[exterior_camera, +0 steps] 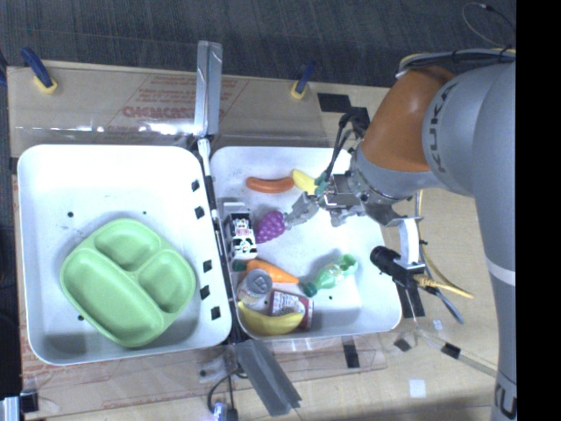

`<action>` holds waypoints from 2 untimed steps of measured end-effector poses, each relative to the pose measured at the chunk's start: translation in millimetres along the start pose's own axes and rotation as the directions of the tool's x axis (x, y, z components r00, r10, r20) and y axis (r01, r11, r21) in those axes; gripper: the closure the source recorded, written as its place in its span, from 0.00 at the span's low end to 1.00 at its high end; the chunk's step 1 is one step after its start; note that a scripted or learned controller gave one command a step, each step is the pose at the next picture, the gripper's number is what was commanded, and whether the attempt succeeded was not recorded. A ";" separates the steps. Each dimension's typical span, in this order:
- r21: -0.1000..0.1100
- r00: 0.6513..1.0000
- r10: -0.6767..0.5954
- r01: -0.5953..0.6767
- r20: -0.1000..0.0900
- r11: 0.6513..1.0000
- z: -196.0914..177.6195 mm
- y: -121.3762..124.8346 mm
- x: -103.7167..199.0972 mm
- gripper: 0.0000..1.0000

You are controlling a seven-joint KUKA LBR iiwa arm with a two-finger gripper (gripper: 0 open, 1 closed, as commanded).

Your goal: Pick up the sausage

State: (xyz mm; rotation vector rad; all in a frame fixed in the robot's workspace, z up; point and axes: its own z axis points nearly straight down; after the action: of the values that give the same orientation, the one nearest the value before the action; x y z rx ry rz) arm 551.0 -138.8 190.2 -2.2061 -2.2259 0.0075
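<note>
The sausage (270,183) is an orange-brown link lying flat near the back wall of the right bin (377,310). A small yellow piece (303,181) touches its right end. My gripper (317,211) hangs over the middle of that bin, a little to the right of and in front of the sausage, and apart from it. Its fingers (300,210) stand open with nothing between them. A bunch of purple grapes (270,226) lies just left of the fingertips.
A cow-patterned carton (241,231) lies by the divider. At the right bin's front sit a carrot (273,274), a green bottle (331,274), a small can (287,304) and a banana (267,322). The left bin (53,182) holds a green divided plate (128,279).
</note>
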 end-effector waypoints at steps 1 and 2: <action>-0.003 0.964 -0.265 0.265 0.003 0.964 32.4 72.4 17.4 0.00; -0.019 0.947 -0.322 0.322 0.013 0.947 89.2 111.2 9.7 0.00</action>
State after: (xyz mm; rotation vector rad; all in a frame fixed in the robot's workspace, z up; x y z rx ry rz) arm 661.3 -127.9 100.0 -1.8251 -2.5729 -0.0068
